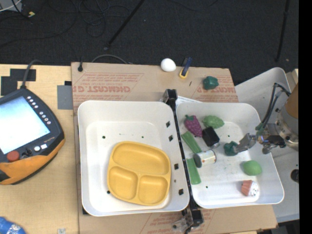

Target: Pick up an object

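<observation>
Gripper (242, 145) at right bin's (265, 130) three o'clock edge, touching dark green toy (230, 148); claw state unclear. Risk: toy nudged aside, grab fails.

**Small objects scattered in the right bin**

In the right bin (273, 189), a dark green object (230, 148) lies at the centre. Left of it sits a black block (210, 136); upper left, purple grapes (193, 125); lower right, a green lump (252, 167) and a red-and-white piece (249, 188).
</observation>
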`<state>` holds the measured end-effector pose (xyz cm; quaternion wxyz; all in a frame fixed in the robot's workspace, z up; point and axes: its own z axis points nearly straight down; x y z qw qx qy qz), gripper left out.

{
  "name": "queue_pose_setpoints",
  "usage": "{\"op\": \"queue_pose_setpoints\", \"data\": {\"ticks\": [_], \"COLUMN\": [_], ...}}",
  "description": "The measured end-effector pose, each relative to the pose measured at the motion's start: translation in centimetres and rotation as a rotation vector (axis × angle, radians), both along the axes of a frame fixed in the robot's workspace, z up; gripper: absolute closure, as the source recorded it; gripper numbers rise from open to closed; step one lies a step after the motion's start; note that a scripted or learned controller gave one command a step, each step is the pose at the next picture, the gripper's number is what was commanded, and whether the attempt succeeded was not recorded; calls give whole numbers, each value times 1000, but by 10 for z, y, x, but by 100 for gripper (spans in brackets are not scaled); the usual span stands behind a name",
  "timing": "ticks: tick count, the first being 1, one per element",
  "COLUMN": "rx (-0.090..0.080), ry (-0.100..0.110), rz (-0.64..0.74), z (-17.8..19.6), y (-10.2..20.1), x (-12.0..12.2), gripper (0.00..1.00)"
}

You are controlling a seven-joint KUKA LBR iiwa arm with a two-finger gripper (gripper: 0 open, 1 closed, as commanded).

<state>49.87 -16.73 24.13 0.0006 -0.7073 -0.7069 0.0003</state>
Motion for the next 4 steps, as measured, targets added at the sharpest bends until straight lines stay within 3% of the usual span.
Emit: {"op": "queue_pose_setpoints", "data": {"ticks": [1, 4], "rx": [1, 4], "ry": [1, 5], "rz": [-1, -11], "z": [10, 38], "y": [-1, -6], "x": [0, -1], "gripper": [100, 100]}}
